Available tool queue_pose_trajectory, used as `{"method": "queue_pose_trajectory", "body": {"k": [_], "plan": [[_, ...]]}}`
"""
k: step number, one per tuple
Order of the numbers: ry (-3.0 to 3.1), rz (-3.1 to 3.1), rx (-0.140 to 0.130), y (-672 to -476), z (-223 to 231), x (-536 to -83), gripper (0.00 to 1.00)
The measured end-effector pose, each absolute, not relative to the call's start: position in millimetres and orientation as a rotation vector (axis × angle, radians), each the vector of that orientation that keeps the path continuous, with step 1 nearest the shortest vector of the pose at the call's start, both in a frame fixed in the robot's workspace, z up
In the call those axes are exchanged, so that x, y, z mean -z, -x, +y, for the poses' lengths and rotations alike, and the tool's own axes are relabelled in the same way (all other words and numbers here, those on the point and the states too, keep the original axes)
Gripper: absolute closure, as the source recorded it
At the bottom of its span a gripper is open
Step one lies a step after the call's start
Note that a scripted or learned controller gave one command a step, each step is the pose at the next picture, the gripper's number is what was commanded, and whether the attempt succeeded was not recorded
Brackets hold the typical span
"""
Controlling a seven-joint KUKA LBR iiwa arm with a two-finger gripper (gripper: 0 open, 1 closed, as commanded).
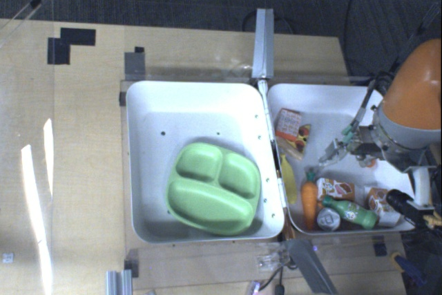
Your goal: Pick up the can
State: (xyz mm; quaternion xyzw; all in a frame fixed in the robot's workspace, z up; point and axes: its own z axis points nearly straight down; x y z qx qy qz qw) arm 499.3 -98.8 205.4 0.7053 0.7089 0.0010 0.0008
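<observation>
1. the can [329, 220] lies at the right bin's [324, 97] near edge, touching the carrot [309, 200] and green bottle [351, 213].
2. the gripper [336, 151] hangs above the bin's middle, empty; how far it is open i cannot tell.
3. the can lies toward the view's bottom from the gripper.

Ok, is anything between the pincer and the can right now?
Nothing lies directly between them. The pincer hangs over the right bin, and the can lies below it near the front wall. But the can is crowded: carrot on one side, green bottle against the other.
</observation>
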Motion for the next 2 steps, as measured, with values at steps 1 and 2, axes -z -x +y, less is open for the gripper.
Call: {"method": "queue_pose_trajectory", "body": {"k": [1,2], "plan": [[-2.228,2.209,-0.007,-546.6,-109,-95,0.0],[-2.417,1.999,-0.006,-601.5,-167,-154,0.0]]}}
